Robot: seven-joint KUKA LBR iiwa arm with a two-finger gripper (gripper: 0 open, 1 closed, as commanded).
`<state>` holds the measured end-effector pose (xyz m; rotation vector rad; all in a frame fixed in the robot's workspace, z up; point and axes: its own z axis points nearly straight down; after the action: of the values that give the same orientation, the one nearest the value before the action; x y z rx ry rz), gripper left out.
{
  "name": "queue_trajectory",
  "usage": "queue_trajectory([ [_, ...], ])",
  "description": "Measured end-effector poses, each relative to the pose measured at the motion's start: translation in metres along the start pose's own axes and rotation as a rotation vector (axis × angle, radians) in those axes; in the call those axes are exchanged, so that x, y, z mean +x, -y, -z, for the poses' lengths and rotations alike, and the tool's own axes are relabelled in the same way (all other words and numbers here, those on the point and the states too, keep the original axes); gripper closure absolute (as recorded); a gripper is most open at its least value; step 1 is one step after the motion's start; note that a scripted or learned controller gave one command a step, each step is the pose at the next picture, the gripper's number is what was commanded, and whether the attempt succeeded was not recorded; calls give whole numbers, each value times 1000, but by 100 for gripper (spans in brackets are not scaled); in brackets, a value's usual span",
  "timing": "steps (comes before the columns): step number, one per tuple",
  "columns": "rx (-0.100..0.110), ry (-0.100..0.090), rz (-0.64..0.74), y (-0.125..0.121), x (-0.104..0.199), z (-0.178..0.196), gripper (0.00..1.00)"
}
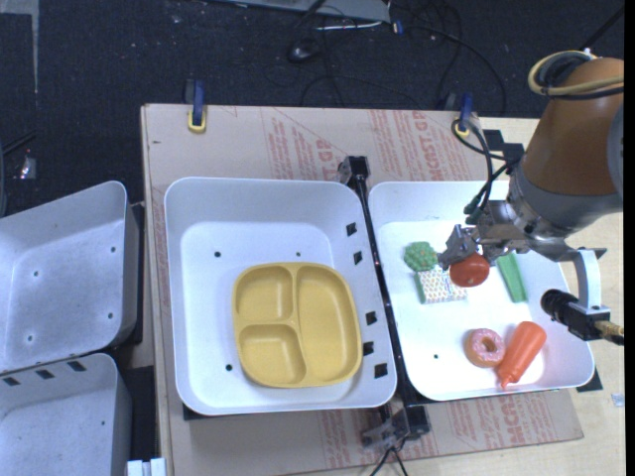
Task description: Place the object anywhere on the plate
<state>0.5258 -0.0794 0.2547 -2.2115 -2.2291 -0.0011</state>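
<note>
The arm reaches in from the right over the right bin [566,360], and its gripper [466,256] sits low above the bin floor. A red tomato [470,271] lies right under the gripper tip, touching or nearly touching it; whether the fingers are open or closed on it cannot be told from this angle, since the wrist body covers them.

Other things crowd the tomato. A green broccoli piece [420,256] lies just to its left, and a small white block with a speckled pattern [438,286] sits against the tomato's lower left side. A green stick-shaped piece [513,278] lies just to the right, partly beside the gripper. Nearer the front of the bin, a pink-frosted doughnut [485,346] rests next to an orange carrot [521,353], the two touching or almost so, well apart from the tomato.

The yellow plate [296,323], with three compartments, lies in the middle of the left bin [198,216]. The raised walls where the two bins meet stand between the tomato and the plate. Both bins rest on the desk [258,137], which carries blue clamps at its far edge.
</note>
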Motion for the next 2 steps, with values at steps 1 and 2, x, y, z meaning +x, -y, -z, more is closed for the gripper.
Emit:
queue_trajectory([
  [1, 0, 0, 0, -1, 57, 3, 100],
  [2, 2, 0, -1, 8, 110, -16, 100],
])
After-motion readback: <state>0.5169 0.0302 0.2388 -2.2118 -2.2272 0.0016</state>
